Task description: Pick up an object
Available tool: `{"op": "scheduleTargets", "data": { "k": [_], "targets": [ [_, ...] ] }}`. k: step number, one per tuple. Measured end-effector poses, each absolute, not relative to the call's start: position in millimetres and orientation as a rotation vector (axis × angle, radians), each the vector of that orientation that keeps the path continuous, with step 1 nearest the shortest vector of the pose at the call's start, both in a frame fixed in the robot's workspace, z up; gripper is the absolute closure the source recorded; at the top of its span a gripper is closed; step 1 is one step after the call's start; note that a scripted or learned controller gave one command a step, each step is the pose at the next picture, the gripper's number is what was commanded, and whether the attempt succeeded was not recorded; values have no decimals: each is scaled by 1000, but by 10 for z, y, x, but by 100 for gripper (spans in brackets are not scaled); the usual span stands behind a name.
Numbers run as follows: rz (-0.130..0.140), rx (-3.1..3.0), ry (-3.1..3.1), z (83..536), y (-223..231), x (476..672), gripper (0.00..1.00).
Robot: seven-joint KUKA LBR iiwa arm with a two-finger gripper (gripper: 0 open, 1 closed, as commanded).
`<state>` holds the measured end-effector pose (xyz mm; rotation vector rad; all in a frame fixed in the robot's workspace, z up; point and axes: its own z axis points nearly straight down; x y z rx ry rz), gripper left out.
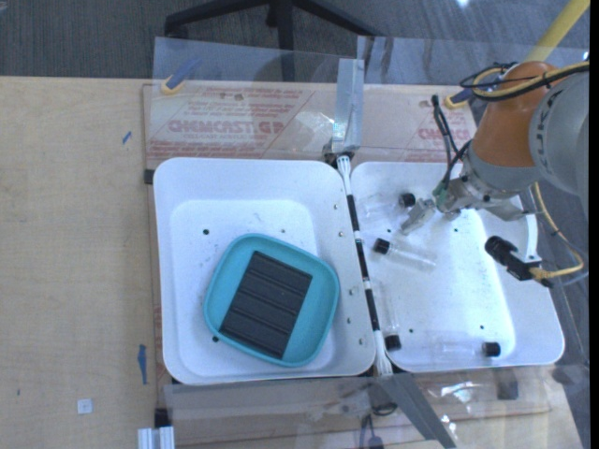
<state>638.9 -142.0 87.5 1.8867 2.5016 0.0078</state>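
Nearest the camera lay a clear tube with a black cap (465, 349), close to the front edge of the right bin (533, 340). We saw 2 more such tubes in that bin: one (401, 251) near its left wall, another (379, 206) toward its back left corner. The left bin (178, 251) carried a teal tray (323, 293) with a dark ribbed slab (267, 304) resting in it, toward the front edge.

The gripper (419, 213) hung low over the back left part of the right bin, tilted toward the left wall, just beside the back tube. We could not tell whether it was apart or together, and we saw nothing between its tips.

We judged the approach to be the step in hand, with no grasp yet made. The next move would call for settling over 1 tube, lining up across its narrow width, and closing firmly, since a smooth round tube may roll away.
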Motion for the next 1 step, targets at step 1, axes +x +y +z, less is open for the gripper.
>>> {"op": "scheduleTargets", "data": {
  "k": [1],
  "targets": [
    [5, 1810, 2561, 879, -1071, 6355, 0]
  ]
}}
